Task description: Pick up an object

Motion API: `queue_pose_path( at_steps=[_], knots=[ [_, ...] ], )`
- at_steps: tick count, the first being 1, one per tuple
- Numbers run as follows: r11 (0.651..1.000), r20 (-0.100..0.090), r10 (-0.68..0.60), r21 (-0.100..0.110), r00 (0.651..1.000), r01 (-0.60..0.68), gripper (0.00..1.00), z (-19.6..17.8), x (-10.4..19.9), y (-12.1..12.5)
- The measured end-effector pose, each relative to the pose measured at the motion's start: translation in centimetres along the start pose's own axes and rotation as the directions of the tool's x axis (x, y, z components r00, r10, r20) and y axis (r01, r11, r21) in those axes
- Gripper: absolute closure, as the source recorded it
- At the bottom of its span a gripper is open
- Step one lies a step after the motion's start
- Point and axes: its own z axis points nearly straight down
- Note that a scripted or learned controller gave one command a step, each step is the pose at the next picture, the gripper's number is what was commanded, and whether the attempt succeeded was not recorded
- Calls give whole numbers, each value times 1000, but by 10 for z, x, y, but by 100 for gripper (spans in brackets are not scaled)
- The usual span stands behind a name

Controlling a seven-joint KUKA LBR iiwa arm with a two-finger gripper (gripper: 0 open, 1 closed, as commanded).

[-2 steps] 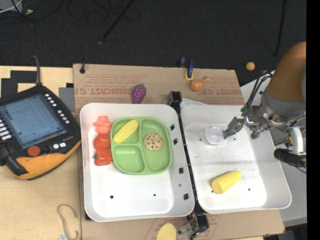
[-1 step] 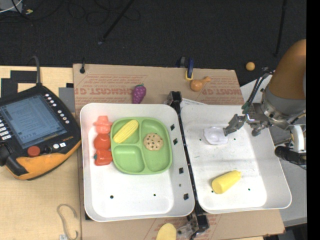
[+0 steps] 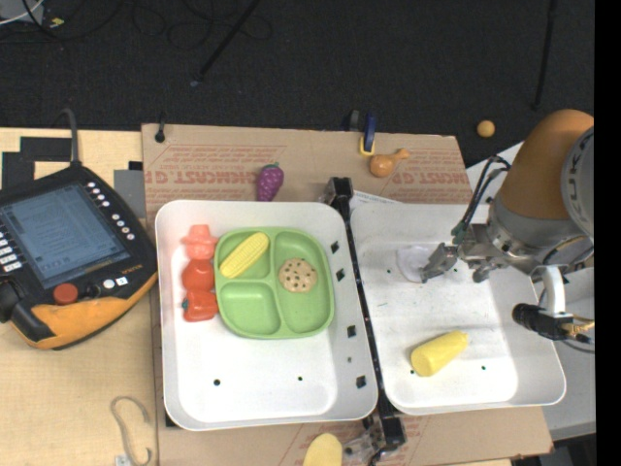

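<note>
In the right bin point(image 3: 524, 382) a yellow, corn-like chunk point(image 3: 439, 352) lies near the front. My gripper point(image 3: 458, 266) hangs over the middle of that bin, well behind the yellow chunk, open with nothing between its fingers. A pale, faint patch point(image 3: 412, 260) sits on the bin floor just left of the fingers. The left bin point(image 3: 252, 386) holds a green divided plate point(image 3: 254, 314) carrying a yellow corn cob point(image 3: 243, 253) and a cookie point(image 3: 297, 276). A red and pink toy figure point(image 3: 198, 272) lies beside the plate's left edge.
Behind the bins on the cardboard are a purple grape bunch point(image 3: 270, 181), an orange pear-shaped toy point(image 3: 386, 162) and a clamp point(image 3: 368, 136). A teach pendant point(image 3: 68, 250) sits at the left. A yellow object point(image 3: 323, 449) lies in front of the bins.
</note>
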Motion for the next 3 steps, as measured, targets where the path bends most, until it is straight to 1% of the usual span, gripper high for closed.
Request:
queue_pose_path(
  at_steps=[1,2,3],
  knots=[
    [1000,-1,-1,1,1000,1,0,54,3,0],
    [1000,0,2,-4,1000,-2,100,40,2,1],
    [1000,2,3,-8,1000,-3,100,-2,0,-1]
  ],
)
